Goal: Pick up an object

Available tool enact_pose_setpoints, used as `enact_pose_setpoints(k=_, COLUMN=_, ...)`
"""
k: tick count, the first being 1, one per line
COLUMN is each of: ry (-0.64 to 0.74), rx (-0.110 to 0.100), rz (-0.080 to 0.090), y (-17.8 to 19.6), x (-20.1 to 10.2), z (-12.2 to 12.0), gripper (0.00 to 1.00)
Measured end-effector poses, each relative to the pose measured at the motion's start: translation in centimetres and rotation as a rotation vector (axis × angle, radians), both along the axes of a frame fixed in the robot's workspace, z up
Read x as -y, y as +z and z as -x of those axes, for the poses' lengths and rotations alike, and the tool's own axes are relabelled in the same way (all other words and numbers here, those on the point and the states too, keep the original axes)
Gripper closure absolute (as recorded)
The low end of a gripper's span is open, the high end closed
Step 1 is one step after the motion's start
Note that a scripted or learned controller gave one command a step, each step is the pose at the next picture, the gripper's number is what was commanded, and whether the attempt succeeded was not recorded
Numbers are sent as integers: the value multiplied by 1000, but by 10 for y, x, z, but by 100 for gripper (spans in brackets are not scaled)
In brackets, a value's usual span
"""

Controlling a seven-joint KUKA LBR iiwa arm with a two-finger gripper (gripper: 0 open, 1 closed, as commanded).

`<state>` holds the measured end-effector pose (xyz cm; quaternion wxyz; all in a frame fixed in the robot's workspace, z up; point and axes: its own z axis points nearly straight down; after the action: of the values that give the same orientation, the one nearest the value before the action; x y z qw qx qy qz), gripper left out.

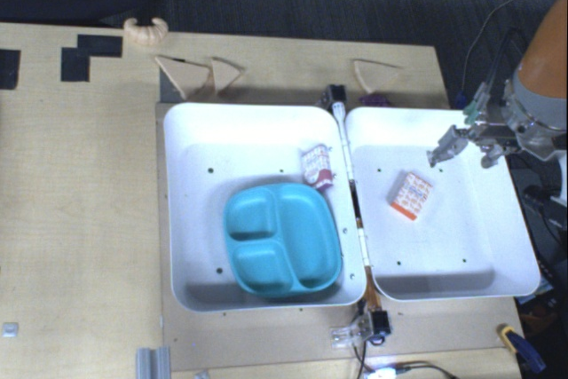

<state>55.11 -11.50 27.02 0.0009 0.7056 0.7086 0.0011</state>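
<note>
A small orange and white box lies flat in the right bin, a little left of its middle. My gripper hovers over the right bin's upper right part, above and to the right of the box, with its two fingers spread apart and nothing between them. In the left bin a blue divided plate rests at the front. A small white and red packet sits just behind the plate, near the wall between the bins.
The arm enters from the right edge over the right bin's far corner. Cables hang at the back right and run along the bench's front edge. A wooden bench surface surrounds both bins.
</note>
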Motion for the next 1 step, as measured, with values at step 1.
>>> enact_pose_setpoints(k=1, ry=-3, rx=-2, rz=1, y=-81, x=47, z=-27, gripper=0)
